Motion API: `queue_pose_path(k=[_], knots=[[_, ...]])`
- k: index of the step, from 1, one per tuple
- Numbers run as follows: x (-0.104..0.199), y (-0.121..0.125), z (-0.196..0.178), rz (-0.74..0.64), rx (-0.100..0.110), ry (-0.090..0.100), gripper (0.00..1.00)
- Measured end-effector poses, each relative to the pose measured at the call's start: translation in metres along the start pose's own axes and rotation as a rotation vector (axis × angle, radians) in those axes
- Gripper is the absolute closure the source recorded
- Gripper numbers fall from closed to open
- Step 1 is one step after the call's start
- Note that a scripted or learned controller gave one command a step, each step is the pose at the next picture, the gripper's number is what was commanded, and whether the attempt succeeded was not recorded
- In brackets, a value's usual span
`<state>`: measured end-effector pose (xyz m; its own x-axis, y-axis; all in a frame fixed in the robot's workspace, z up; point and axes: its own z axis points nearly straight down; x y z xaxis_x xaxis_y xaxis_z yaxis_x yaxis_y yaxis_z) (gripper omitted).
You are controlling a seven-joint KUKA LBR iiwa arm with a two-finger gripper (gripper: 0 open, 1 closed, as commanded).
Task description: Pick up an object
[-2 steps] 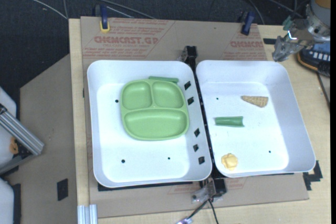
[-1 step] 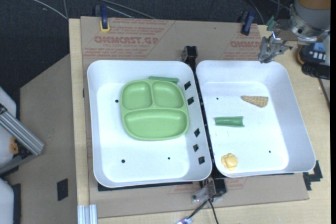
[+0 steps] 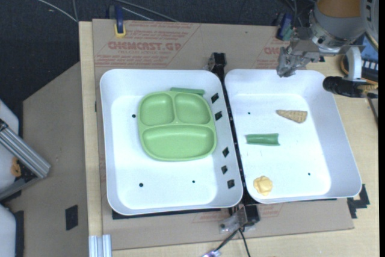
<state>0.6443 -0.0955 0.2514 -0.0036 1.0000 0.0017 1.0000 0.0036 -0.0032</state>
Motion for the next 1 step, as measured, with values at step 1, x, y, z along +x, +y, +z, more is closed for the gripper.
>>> queue_pose_path(k=[1], knots=[[0.0599, 0.0027, 0.0114, -0.003, 0.000, 0.002, 1.00]])
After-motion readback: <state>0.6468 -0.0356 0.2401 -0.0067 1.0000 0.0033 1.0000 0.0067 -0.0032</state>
